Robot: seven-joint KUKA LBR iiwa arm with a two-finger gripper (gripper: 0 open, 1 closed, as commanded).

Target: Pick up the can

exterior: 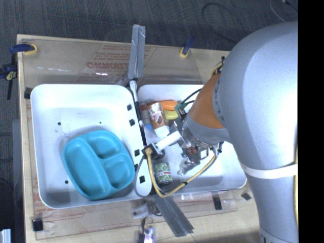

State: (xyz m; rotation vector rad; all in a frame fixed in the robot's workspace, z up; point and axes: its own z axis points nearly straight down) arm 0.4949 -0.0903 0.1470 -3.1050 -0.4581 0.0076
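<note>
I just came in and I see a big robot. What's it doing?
A big grey robot arm is reaching into the right bin to pick up the can. Its end effector sits just beside the can, which lies near the bin's front left corner, not lifted. A few other packages are piled at the back. The left bin holds a blue divided tray.

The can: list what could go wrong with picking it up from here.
1. The can lies close to the bin's left wall, so there may be little room to get around it on that side.
2. A yellowish cable loops right beside the can and could snag or get grabbed with it.
3. The gripper sits to the can's right, not over it, and other items crowd the bin behind, so a sideways move might knock something.
</note>
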